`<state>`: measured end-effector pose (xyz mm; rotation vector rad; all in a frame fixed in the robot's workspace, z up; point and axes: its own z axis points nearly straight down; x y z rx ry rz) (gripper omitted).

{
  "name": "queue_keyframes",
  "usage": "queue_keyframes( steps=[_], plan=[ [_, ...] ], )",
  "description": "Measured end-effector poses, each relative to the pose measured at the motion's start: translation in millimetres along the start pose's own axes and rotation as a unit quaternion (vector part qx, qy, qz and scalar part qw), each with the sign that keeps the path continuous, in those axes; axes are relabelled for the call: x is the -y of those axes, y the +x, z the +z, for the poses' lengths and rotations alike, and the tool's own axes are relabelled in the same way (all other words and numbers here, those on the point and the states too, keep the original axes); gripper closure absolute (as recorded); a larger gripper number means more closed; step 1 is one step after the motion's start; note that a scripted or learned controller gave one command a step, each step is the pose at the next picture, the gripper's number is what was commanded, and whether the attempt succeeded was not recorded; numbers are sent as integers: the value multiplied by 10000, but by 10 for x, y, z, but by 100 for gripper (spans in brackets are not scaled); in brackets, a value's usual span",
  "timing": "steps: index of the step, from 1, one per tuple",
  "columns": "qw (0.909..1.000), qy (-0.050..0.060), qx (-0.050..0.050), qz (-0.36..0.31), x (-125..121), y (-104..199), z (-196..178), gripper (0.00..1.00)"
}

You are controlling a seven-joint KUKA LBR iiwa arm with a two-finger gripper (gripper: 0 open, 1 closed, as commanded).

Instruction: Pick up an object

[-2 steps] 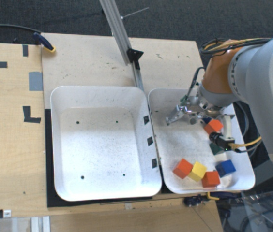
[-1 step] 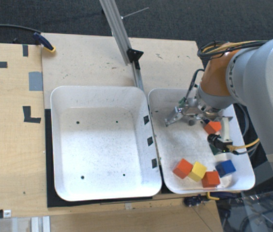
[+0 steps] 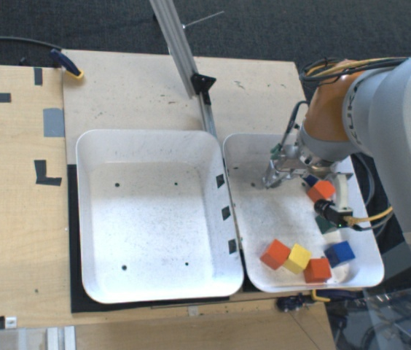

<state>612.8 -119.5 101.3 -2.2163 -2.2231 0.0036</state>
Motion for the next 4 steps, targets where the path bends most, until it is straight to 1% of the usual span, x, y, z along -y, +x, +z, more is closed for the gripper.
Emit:
queue_keyframes(
  steps=[1,2,3,4],
  plan=[
    [10000,-42,4,5,-8,50,-625,100],
    [10000,-41,5,7,-19,53,-1158,100],
    [10000,-15,-10,-22,-183,669,-1139,100],
    [10000,-17,-8,-16,-300,1120,-1251,100]
  ],
)
